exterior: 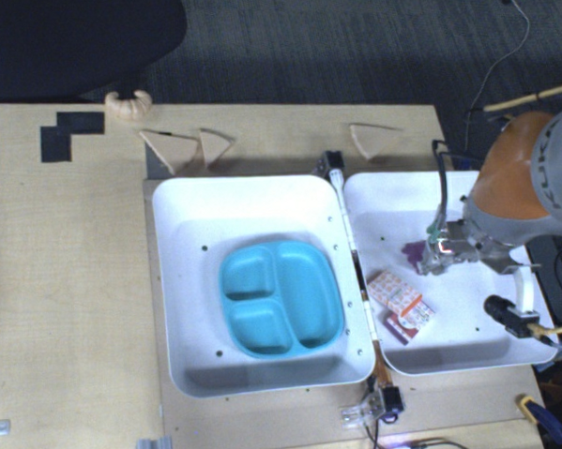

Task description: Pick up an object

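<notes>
White plastic forms both shallow bins on the pale wooden bench (69, 305). The left white bin (185, 271), at centre frame, holds a turquoise plastic tray with three compartments (282, 297), lying flat near the bin's middle. The right white bin (393, 208) sits just beside it, their rims meeting along a thin dividing line.

Reaching in from the right edge of the frame, the grey arm with its orange band (509, 174) bends down into the right bin, and its two-finger gripper (439, 253) hangs low over the bin floor at the middle of that bin. Whether its fingers are spread or closed cannot be told from this angle. A small purple object (414, 252) lies just to the left of the gripper, very near its tip; contact is unclear. Below and left of it, toward the bin's lower part, a small flat packet printed in white, red and orange (398, 297) rests on the floor, with a darker maroon piece (396, 329) peeking from under its lower edge.
</notes>
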Robot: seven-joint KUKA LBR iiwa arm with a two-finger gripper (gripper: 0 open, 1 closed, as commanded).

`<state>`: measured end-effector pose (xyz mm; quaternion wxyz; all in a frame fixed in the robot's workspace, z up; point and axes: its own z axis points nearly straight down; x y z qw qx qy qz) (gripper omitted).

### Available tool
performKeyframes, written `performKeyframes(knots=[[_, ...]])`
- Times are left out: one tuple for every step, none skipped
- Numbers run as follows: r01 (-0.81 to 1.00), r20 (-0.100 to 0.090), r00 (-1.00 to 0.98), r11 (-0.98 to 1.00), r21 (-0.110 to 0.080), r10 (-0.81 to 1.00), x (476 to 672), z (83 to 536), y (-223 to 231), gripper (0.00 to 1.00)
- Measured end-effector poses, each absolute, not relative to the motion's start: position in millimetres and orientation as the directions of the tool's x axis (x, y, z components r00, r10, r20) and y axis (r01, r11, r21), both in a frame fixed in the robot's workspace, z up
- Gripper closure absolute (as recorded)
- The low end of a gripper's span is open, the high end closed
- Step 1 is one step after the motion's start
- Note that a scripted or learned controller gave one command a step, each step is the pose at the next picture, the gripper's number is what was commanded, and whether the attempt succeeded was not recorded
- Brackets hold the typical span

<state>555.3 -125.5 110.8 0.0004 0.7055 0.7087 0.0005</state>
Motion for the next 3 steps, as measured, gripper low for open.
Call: performKeyframes(knots=[[1.000, -0.002, -0.002, 0.002, 0.004, 1.000, 529.8, 152.9, -202.3, 1.00], [1.000, -0.001, -0.006, 0.006, 0.006, 1.000, 612.4, 221.6, -182.7, 1.00], [1.000, -0.001, -0.006, 0.006, 0.004, 1.000, 611.9, 221.0, -183.1, 0.00]])
